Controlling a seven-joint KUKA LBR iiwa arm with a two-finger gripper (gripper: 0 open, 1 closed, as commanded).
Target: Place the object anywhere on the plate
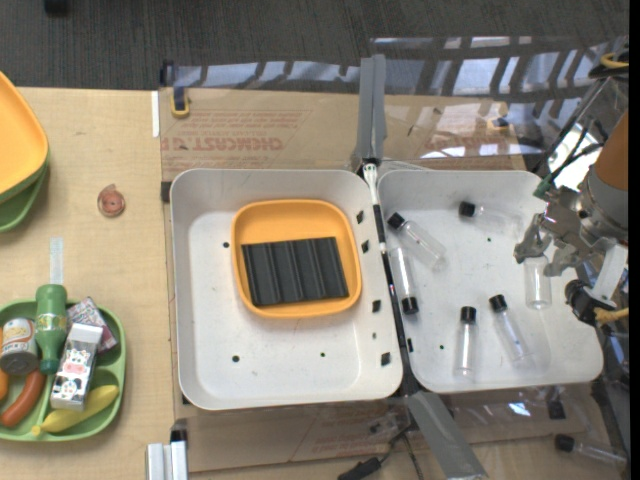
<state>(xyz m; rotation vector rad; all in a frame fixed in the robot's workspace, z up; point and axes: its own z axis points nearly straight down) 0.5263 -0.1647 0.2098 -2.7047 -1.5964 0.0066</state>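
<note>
Here my jaws (541,264) hang over a vial (539,286) in the right bin (430,373), grip unclear; the orange plate (296,220) sits well apart.

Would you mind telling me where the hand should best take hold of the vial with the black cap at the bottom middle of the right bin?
Grip the vial around the middle of its clear body, coming straight down from above. It lies flat, cap toward the far side, so the fingers should close across its narrow width. Nothing touches it on either side.
</note>
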